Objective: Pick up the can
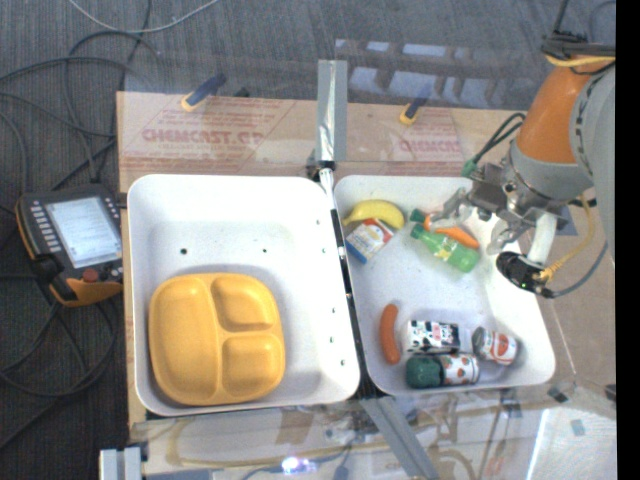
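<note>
Can (495, 346): small metal cylinder on its side in the right bin (530, 368), well below the hand (487, 211), touching a cow-print carton (433, 336). Judged rigid, light, smooth, apt to roll; best pinched across its round body. Hand: fingers spread, holding nothing, hovering near a green bottle (447, 248).

I see even, bright overhead light, white bins (240, 193) slightly washed out, soft shadows, mild overall blur.
</note>
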